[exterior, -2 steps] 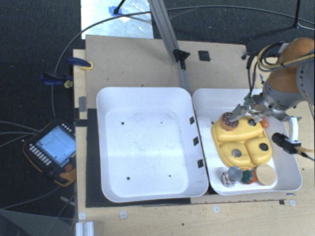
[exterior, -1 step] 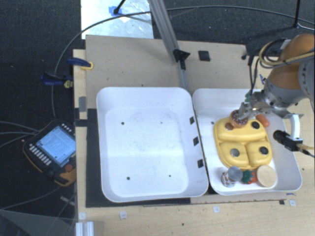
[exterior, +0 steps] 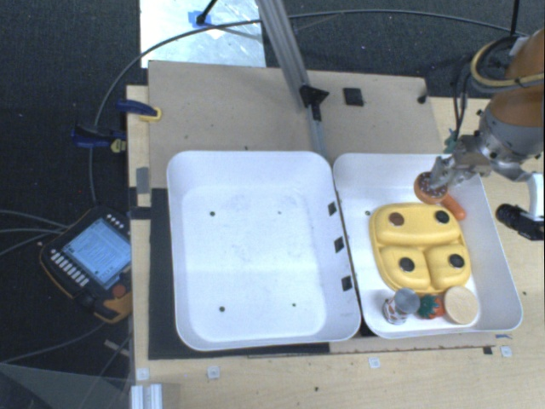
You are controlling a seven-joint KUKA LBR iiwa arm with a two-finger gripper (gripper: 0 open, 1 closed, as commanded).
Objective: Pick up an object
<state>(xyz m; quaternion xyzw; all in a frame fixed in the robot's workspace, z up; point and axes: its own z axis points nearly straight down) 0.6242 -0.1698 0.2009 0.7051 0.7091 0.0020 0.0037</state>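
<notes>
The gripper (exterior: 440, 180) is down in the right bin (exterior: 358, 228), at its far side, right over a small brown round object (exterior: 425, 187) (whether its jaws are parted or closed cannot be told). Just beside lies an orange piece (exterior: 455, 208). A yellow molded tray (exterior: 420, 246) fills the bin's middle; the left bin (exterior: 251, 245) sits alongside.

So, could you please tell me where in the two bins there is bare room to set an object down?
The left bin has a bare floor from wall to wall. In the right bin, a bare strip runs between its left wall and the yellow tray. Its far corner under the gripper and its near edge are crowded.
</notes>
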